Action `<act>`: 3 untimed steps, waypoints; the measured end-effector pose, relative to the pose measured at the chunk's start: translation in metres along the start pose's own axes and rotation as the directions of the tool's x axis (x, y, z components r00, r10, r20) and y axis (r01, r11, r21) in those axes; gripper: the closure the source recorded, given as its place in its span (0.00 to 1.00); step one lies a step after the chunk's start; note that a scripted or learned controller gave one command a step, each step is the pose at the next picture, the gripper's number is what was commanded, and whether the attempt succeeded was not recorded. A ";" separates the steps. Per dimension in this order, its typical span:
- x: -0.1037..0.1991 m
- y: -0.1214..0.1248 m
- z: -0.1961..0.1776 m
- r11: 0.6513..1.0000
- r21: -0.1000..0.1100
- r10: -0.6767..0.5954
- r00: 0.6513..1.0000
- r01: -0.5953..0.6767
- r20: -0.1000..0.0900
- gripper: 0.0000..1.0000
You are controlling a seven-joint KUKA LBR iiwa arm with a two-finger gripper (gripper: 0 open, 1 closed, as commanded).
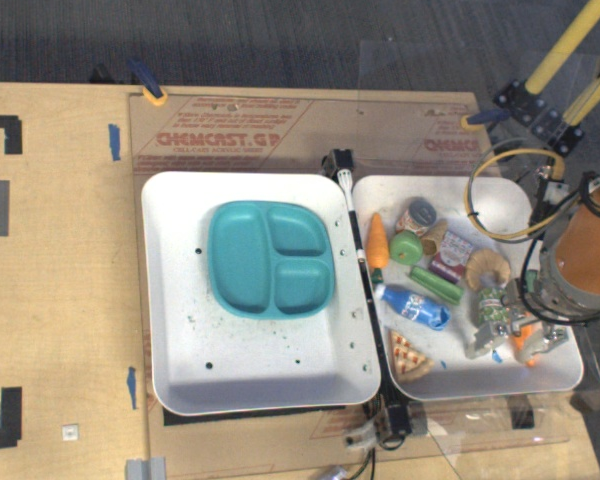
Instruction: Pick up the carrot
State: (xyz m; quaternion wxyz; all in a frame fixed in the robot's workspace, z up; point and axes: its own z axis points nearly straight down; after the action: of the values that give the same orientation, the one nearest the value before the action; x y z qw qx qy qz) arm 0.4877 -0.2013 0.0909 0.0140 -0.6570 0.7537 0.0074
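Orange carrot (378,241) lying against right bin (565,378) left wall, ungrasped | gripper (500,328) low near front-right clutter, well apart | jaws state: cannot tell

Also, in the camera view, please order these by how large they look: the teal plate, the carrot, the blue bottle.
1. teal plate, by far the largest.
2. blue bottle and carrot look about alike, so I do not rank them.
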 end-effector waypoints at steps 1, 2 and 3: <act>-0.002 0.005 0.000 0.945 -0.016 -0.326 0.945 0.326 0.007 0.00; -0.003 0.006 0.001 0.887 -0.017 -0.461 0.887 0.461 0.003 0.00; 0.001 0.000 -0.010 0.889 -0.004 -0.458 0.889 0.458 -0.012 1.00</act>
State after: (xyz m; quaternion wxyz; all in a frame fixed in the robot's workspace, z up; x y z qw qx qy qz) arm 0.4871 -0.2024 0.1010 0.0104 -0.8163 0.5775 0.0002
